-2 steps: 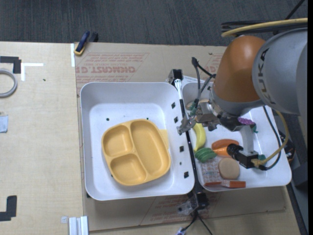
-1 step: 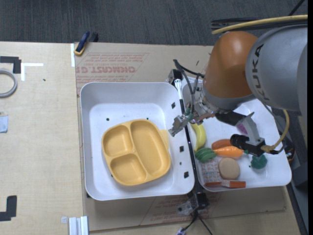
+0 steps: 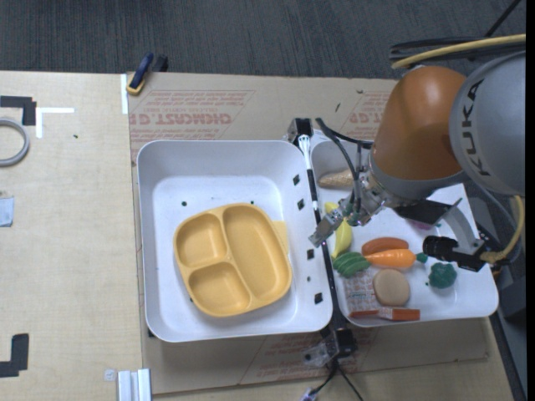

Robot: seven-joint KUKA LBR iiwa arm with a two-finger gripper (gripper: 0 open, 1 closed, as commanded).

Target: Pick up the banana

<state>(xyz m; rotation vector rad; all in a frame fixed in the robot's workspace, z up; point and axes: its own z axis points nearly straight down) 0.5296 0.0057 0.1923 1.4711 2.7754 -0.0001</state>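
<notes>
The yellow banana [image 3: 343, 236] lies just below the tool [image 3: 338, 217], its upper end under the tool's tip.

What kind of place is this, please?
Probably a robotics lab bench: a KUKA arm reaches over two white bins, toy food such as a banana and carrot fills one, with a yellow tray in the other.

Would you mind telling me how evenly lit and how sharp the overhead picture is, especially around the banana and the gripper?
In the camera view the light is soft and even, without harsh glare on the left bin; the yellow tray is sharp. The arm is close to the lens and slightly soft. The banana lies in shade by the gripper, which looks small and blurred.
</notes>
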